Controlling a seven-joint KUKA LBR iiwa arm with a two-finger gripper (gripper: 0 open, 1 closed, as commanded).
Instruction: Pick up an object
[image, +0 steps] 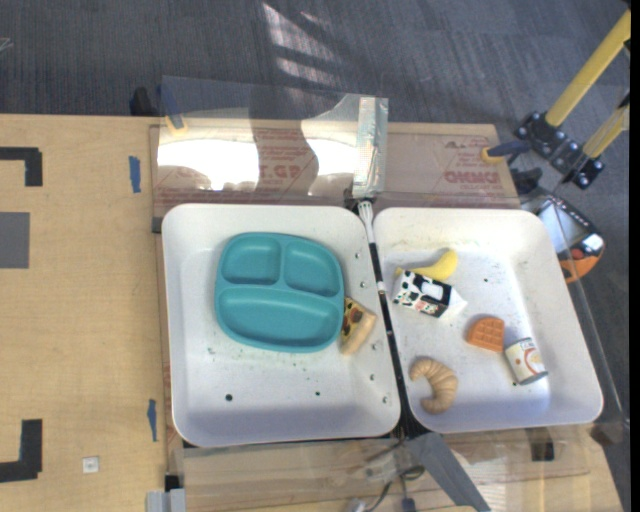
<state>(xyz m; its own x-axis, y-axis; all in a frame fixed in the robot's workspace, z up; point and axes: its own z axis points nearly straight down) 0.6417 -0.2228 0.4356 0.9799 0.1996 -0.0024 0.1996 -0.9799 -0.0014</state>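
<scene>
The right bin (560, 400) holds several small toy foods. A yellow banana (443, 264) lies near its back, touching a black-and-white carton (424, 294). An orange waffle (486, 333) sits to the right of the middle, with a small can (524, 360) beside it. A tan croissant (434, 383) lies toward the front. In the left bin (190, 400) a teal divided plate (279, 290) rests flat, and a pizza slice (355, 324) leans against its right edge.
A clear plastic sheet (270, 145) and brown cardboard (440, 165) stand behind the bins. A yellow-legged stand with black clamps (560, 140) occupies the upper right. The wooden bench (70, 300) stretches to the left.
</scene>
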